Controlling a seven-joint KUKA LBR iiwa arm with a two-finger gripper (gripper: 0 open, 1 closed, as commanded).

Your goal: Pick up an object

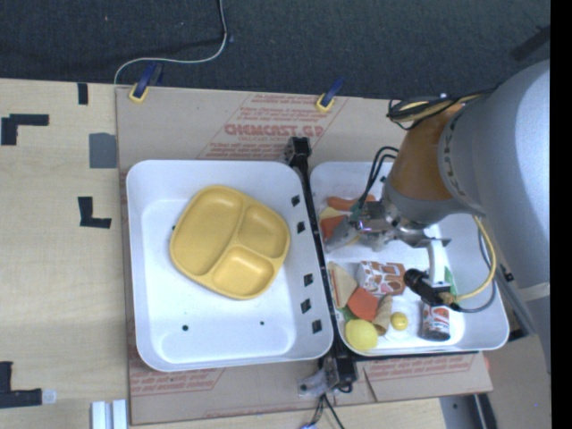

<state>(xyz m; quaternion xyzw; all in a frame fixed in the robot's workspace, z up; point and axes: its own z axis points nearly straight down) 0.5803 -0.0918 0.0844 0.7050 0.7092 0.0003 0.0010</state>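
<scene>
The right bin (pixel 474 231) holds several toy food items. Among them are a red-orange piece (pixel 333 228) by the bin's left wall, a brown and white box (pixel 382 276), an orange block (pixel 362 303), a yellow lemon (pixel 360 334) and a dark can (pixel 435 323). My gripper (pixel 365 223) is down in the upper left part of this bin, right beside the red-orange piece. The grey arm with its orange band (pixel 420 164) covers the bin's upper right.
In the left bin (pixel 152 329) lies a yellow divided plate (pixel 230 240). A black divider (pixel 308 239) runs between the two bins. Both stand on a cardboard sheet (pixel 259 123) clipped to the wooden bench. Cables loop over the right bin's right side (pixel 487 266).
</scene>
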